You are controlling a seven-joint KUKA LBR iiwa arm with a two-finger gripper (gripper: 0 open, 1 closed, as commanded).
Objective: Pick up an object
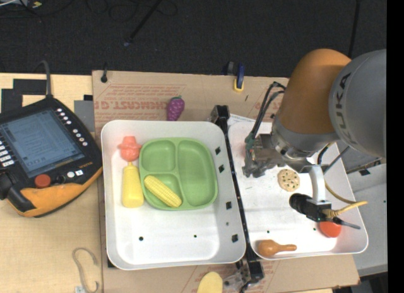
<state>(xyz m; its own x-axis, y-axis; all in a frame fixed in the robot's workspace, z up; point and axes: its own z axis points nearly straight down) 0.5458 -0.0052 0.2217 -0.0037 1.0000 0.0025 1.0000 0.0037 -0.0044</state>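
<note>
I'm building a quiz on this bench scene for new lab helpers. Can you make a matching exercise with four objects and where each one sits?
Objects:
1. corn cob
2. cookie
3. purple grapes
4. green divided plate

Places:
A. on the cardboard behind the bins
B. in the left bin, beside the yellow bottle
C. on the green plate, lower left compartment
D. in the right bin, near the gripper

Pairs: 1-C, 2-D, 3-A, 4-B
</note>
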